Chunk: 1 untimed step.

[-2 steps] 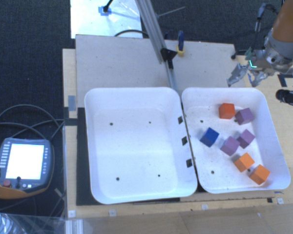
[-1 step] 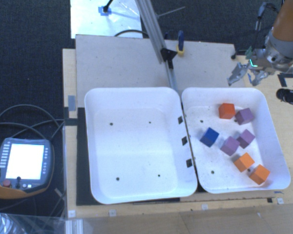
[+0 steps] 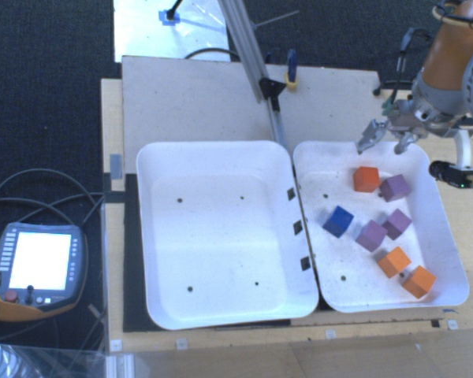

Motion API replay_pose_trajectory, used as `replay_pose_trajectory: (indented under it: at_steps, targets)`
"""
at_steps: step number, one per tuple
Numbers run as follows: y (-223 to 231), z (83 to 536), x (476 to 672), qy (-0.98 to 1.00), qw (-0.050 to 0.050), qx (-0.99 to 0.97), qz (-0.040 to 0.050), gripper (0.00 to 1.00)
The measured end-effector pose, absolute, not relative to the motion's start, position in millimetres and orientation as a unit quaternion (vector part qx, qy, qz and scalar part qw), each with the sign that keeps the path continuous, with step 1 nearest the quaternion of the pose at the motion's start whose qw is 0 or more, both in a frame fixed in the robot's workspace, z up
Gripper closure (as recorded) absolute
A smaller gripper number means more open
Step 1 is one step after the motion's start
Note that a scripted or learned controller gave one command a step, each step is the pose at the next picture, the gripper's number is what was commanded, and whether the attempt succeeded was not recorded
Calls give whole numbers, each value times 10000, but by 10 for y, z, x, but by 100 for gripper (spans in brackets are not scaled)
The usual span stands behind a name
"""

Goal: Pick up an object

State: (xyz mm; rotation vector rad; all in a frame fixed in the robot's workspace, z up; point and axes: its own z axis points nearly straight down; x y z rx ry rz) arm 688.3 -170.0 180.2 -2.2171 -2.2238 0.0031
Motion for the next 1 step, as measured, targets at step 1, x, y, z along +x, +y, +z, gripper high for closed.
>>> replay_pose_trajectory:
  at_steps: [1]
  targets:
    - [-1663,1355,6811,-7082,9,-7060,8,0]
